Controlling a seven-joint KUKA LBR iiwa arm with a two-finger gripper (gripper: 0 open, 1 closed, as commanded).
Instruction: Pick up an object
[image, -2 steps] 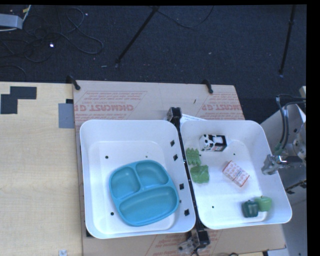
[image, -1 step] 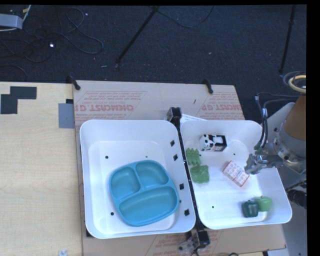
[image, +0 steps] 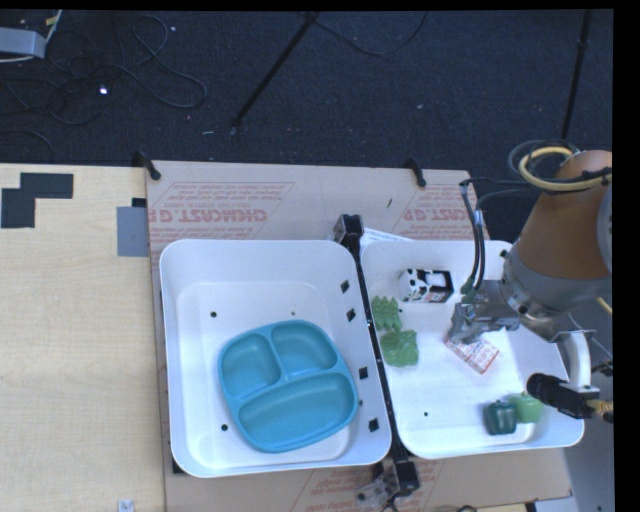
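Low over the right bin (image: 560, 440), the gripper (image: 472, 322) hung at the end of the grey arm (image: 560, 245), which reached in from the right edge of the view. Whether it was parted or closed could not be told from this angle, and nothing could be seen caught in it.

Just below and slightly right of the gripper, touching or nearly so, lay a small red-and-white packet (image: 477, 354), flat on the bin floor and tilted, its long axis running from upper left to lower right. That seemed the likeliest target; a short drop would probably meet it, though the gripper would need to close across the narrow width.

Farther out, a black-and-white toy (image: 427, 285) sat up and to the left, two green leafy pieces (image: 394, 332) lay left near the divider between the bins, and a dark green block (image: 503, 415) rested toward the near right corner. In the left bin (image: 190, 400) lay a blue divided plate (image: 288, 384), well apart from the arm.
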